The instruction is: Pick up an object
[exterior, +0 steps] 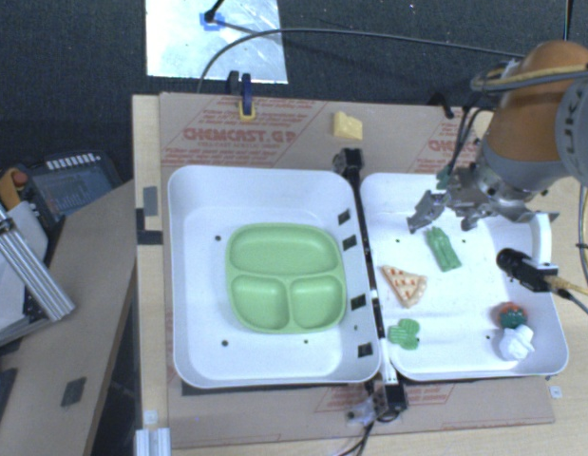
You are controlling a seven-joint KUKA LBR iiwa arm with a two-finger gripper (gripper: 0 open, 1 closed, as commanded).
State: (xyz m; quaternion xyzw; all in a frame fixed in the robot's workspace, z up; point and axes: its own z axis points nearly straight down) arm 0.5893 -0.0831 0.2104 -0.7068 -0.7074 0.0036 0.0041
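- Two-finger gripper [449,215], right of centre in the upper half of the frame, above the far part of the shallow white right-hand bin [558,351]; the jaws stand apart with nothing between them
- Task's thing, by judgement: the elongated green plastic block [444,251], lying flat on the bin floor just below the gripper in the frame, its long axis running from upper left to lower right; it is the nearest candidate and not yet grasped
- Step in hand: the approach before the grasp; to do it well, centre the gripper over the block's middle, turn the wrist so that the jaws close across its narrow width rather than along its length, and descend until the tips pass its sides before closing; a light, flat piece is likely to skid if one finger lands first
- Tan triangular pizza-slice toy [405,285], lower left of the green block and apart from it; it should not hinder a straight descent
- Small green leafy toy [404,332], near the bin's lower left corner, well apart
- White toy with a red and teal top [512,332], lower right of the bin, well apart
- Pale green three-compartment plate [282,276], centre of the shallow white left-hand bin [194,207], across the dividing rim; no obstacle
- Yellow wedge-shaped block [348,124], on the board above both bins, outside them
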